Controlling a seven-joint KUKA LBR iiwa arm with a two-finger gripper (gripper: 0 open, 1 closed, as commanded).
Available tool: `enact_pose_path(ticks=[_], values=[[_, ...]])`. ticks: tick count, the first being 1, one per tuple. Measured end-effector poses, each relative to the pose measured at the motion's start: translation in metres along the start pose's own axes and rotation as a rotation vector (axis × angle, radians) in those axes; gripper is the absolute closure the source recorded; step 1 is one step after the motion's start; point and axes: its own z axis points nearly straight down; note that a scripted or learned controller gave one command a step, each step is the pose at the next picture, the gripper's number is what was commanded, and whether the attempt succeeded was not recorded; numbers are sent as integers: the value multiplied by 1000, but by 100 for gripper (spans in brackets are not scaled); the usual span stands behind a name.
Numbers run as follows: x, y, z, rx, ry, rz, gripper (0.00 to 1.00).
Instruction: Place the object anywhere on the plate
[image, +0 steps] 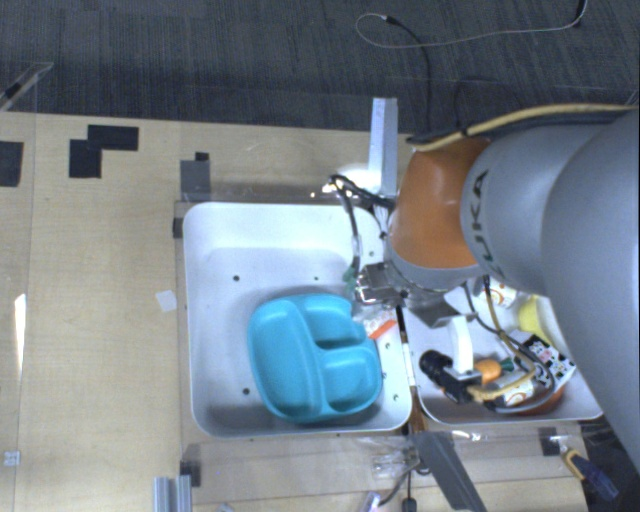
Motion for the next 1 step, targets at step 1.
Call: enact_pose_path(ticks=[1], values=[[0, 0, 0, 0, 0, 0, 0]])
